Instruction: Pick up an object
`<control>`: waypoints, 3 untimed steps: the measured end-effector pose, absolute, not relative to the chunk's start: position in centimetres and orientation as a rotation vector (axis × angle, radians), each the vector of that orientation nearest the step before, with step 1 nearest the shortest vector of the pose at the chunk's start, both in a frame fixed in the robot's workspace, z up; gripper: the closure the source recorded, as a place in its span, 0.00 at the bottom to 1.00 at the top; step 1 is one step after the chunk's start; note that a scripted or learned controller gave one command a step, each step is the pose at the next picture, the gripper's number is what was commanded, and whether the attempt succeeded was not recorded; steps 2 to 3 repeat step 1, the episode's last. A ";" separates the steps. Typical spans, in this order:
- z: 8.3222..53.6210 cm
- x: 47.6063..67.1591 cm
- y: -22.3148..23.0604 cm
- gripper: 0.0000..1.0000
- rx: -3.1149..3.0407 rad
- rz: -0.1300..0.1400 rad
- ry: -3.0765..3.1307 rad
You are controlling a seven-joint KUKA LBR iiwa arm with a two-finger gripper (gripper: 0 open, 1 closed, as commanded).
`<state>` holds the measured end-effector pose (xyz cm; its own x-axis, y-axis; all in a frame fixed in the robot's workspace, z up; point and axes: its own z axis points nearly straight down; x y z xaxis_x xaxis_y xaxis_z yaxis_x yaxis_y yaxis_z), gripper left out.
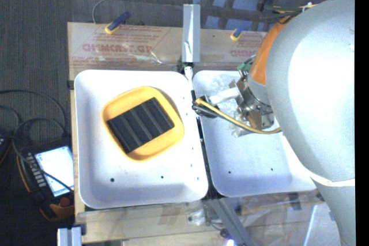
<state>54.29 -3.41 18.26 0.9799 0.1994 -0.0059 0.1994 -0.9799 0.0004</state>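
The hand [252, 108] sits low over the right bin [248, 173], right of centre in the frame, tucked under the big grey arm [323, 83] with its orange band [266, 63]. Honestly I can't tell how far open it is or whether it has hold of anything; the wrist hardware and a yellowish cable [230, 118] looping off it hide the business end. Nothing is visibly pinched in it, so I wouldn't call it a grasp.

The obvious pick target, a yellow tray-like thing with a dark ribbed insert [143, 122], lies flat in the left bin [98, 181], left of centre, well apart from the hand. There's some pale, crumpled-looking stuff [222, 86] in the upper part of the right bin near the hand, but it's too washed out against the white to say what it is.

My read: this looks like the reach or descent stage into the right bin, with no lift started. Next it'd need to close on something and come up cleanly, and with white on white that's a coin flip.
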 end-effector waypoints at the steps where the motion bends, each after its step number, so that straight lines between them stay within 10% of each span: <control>1: 18.3 54.3 -3.5 0.00 3.123 -0.009 0.313; 3: 18.3 54.3 -3.5 0.00 3.123 -0.009 0.313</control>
